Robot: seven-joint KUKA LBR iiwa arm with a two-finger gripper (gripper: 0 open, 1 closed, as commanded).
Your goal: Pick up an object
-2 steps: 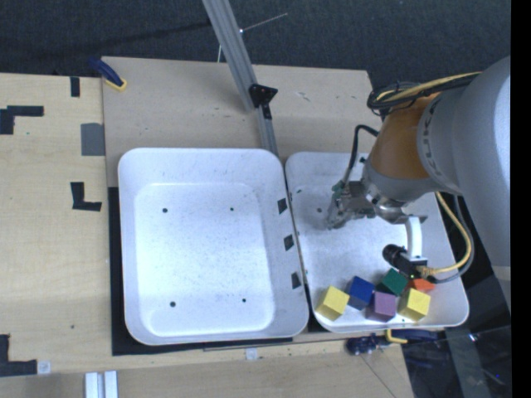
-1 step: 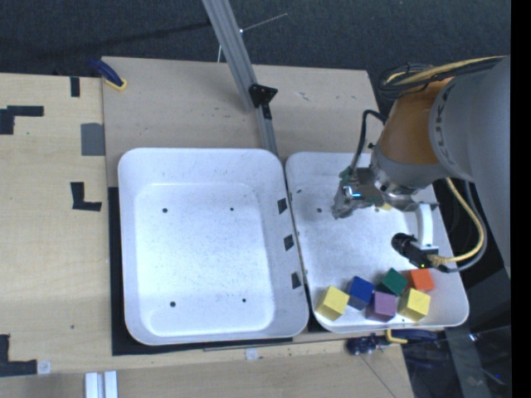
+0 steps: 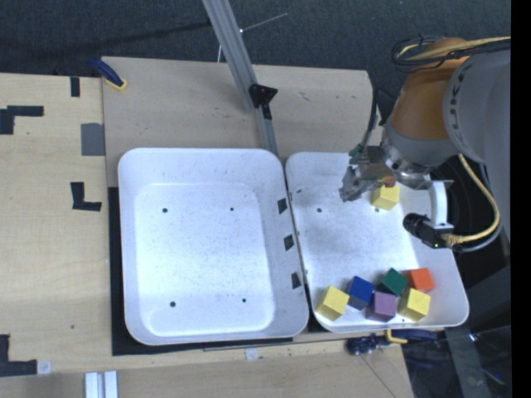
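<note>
A yellow block (image 3: 386, 197), small and cube-like, sat in the far part of the right bin (image 3: 332, 247), just beside the end effector (image 3: 358, 184) and partly tucked under the wrist. Whether the block lay between the fingers could not be told, nor how wide they stood. The arm (image 3: 448, 98) reached in from the right, its orange band above the wrist, bent down over the bin's far right corner. Along the bin's near edge lay a cluster of blocks: yellow (image 3: 333, 303), blue (image 3: 360, 291), purple (image 3: 384, 305), green (image 3: 393, 282), orange (image 3: 421, 279) and another yellow (image 3: 416, 304). The left bin (image 3: 203, 243) stood alongside on the worktop (image 3: 50, 222).
</note>
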